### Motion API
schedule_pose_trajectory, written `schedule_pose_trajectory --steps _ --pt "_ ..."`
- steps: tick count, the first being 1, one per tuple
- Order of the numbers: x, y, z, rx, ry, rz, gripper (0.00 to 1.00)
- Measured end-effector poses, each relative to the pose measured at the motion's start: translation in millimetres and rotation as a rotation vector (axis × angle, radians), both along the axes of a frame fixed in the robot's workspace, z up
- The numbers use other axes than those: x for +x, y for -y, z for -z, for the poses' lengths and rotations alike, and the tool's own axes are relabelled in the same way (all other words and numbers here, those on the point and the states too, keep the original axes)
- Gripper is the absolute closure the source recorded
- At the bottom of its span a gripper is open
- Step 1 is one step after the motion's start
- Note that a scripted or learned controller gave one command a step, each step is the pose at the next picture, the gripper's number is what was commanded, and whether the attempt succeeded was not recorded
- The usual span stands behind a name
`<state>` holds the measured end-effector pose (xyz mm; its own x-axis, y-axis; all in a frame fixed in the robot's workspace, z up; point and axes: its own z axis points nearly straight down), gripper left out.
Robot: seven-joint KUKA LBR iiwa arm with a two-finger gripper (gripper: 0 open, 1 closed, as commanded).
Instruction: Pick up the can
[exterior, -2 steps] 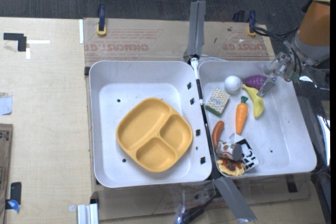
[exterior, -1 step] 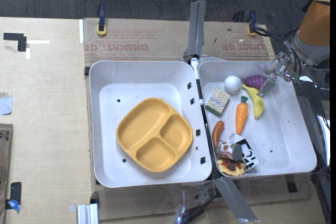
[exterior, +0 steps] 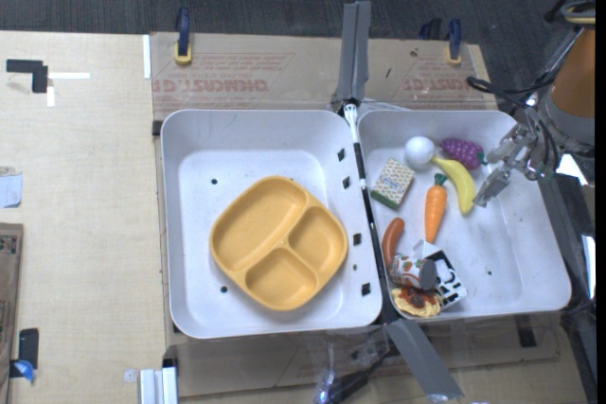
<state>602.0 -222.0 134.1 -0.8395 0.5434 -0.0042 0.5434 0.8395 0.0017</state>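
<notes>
Lowest in frame, a crushed red, white and black can (exterior: 423,282) is seen lying at the bottom left corner of the right white bin (exterior: 530,289). The two-finger gripper (exterior: 496,173) is held spread, gripping nothing, at right centre, just right of a yellow banana (exterior: 458,184). An orange carrot (exterior: 434,211), purple grapes (exterior: 461,150) and white ball (exterior: 418,150) are noted nearby. A yellow compartment tray (exterior: 278,243) occupies the left white bin (exterior: 189,203).

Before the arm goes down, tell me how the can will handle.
The can seems to lie tipped in a front corner of the right bin, so it may roll if nudged. Its printed skin looks smooth, probably slippery. It looks dented, so likely light and crushable.
</notes>
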Motion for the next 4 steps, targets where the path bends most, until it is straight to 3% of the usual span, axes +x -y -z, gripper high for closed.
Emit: schedule_pose_trajectory --steps 1,2,3,4 --pt "1.2 -97.4 33.9 -0.003 0.015 -0.035 0.0" --pt "-17.8 -21.8 -39.8 -0.002 0.001 -0.33 0.0" --pt "-49.3 -1.7 41.6 -0.001 -0.001 -0.37 0.0" --pt "32.7 -2.1 -12.2 -0.002 0.003 -0.329 0.0"
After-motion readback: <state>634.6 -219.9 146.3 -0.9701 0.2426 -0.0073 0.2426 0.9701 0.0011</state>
